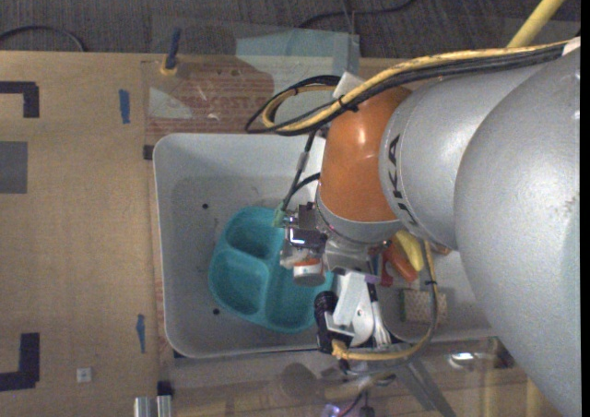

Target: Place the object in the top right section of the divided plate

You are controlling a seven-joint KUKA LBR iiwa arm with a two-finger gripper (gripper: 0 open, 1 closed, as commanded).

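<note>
1. The plate (241,268) is teal, smooth and slightly glossy like moulded plastic. It has rounded edges, and raised ridges split it into sections. Two rounded hollows show on its left half.
2. The plate lies flat in a shallow white bin (168,221) with rounded corners and a matte surface. A few small dark dots mark the bin floor left of the plate.
3. The arm (479,175) covers the plate's right half. Its casing is smooth grey metal, with a glossy orange band sitting over the plate's right edge. Black letters on the grey casing are partly readable, and "KA" is clear.
4. The gripper (302,256) hangs over the plate's right side as a cluster of small metal parts under the orange band. I cannot tell whether it is spread or pressed together, or whether it holds anything.
5. Right of the plate, an orange and yellow item (406,263) peeks out beside the arm, its shape mostly hidden. A tan, rough-looking square piece (419,304) lies near it, also right of the plate. I cannot tell which of these is the object meant for the plate.
6. Left of the plate, beyond the bin wall, the counter (74,249) is flat pale brown board. It carries short strips of blue tape (124,106) and black corner marks (20,100).
</note>
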